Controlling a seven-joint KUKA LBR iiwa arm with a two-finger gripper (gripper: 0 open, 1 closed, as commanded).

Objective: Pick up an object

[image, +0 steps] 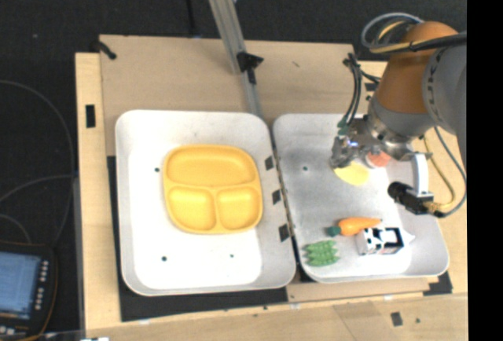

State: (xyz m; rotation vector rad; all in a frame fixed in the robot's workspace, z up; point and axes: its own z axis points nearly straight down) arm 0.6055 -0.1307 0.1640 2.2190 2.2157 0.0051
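My gripper (347, 156) hangs low over the upper part of the right bin (314, 198). Right under and beside it lies a flat yellow piece (353, 174), touching or nearly touching the fingertips. A small red-orange object (379, 160) peeks out just to the right of the gripper, partly hidden by the wrist. Lower in the same bin lie an orange carrot (358, 225), a black-and-white cow-patterned block (380, 240) and a green leafy toy (321, 254).
The left bin (141, 253) holds a yellow divided plate (211, 188). A metal pole (228, 25) slants up from between the bins. Black cabling and a connector (410, 196) hang at the arm's right side over the right bin.
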